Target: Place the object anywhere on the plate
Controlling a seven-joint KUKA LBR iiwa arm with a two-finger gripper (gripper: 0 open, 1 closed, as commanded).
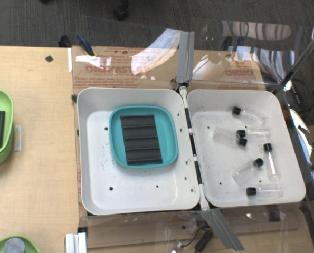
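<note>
I see 5 clear vials [245, 113] loose in the right bin [220, 186], well apart from the teal plate [170, 138] in the left bin [93, 167], awaiting pickup; pincer state: cannot tell.

Thin dark line [299, 59] at right, perhaps cabling; unclear.

Teal plate [143, 137], square with rounded corners, flat in left bin, dark ribbed insert on it. Six clear vials [250, 145] with black caps lie on their sides, scattered across right bin, none on the plate.
</note>
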